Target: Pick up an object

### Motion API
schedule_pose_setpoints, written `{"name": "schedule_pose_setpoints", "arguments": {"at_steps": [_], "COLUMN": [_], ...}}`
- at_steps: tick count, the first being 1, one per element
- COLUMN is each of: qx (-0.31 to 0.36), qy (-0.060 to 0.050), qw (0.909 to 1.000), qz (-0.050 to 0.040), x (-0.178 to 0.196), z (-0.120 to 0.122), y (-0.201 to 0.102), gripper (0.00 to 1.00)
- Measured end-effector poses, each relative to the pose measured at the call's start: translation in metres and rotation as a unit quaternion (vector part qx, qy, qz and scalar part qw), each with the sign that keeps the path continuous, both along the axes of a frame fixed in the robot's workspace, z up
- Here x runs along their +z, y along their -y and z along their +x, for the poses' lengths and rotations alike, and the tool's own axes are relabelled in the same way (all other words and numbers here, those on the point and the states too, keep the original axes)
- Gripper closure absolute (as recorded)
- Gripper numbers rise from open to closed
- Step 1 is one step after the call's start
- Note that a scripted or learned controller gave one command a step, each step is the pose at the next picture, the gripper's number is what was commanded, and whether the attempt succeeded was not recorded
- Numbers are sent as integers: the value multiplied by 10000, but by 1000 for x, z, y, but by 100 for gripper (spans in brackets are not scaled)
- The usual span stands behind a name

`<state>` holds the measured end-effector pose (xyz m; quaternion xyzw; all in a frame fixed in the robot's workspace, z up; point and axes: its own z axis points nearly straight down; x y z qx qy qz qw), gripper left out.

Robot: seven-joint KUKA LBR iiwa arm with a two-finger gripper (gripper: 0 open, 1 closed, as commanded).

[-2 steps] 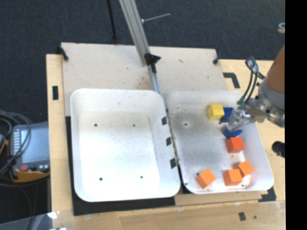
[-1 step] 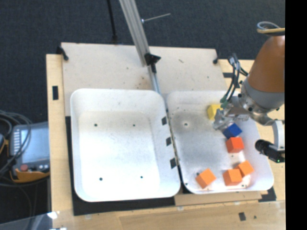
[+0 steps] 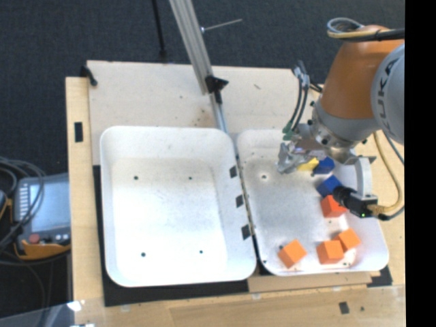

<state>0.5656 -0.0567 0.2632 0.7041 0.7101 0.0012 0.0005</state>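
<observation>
Orange blocks (image 3: 293,253), four; blue blocks (image 3: 330,184), two.

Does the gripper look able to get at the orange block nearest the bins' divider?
Probably yes. That orange block lies apart from the others on bare floor of the right bin, nothing over it; the gripper hangs above the same bin.

Single fixed camera, high above bench (image 3: 157,80), looking down at a slant; both bins framed whole, arm (image 3: 354,80) entering from right.
</observation>
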Motion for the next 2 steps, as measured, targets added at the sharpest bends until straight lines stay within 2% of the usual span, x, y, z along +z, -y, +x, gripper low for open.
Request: {"name": "schedule_pose_setpoints", "arguments": {"at_steps": [2], "qx": [-7], "qy": [-4], "qw": [10000], "qz": [-2], "x": [2], "z": [19], "y": [-107], "gripper": [100]}}
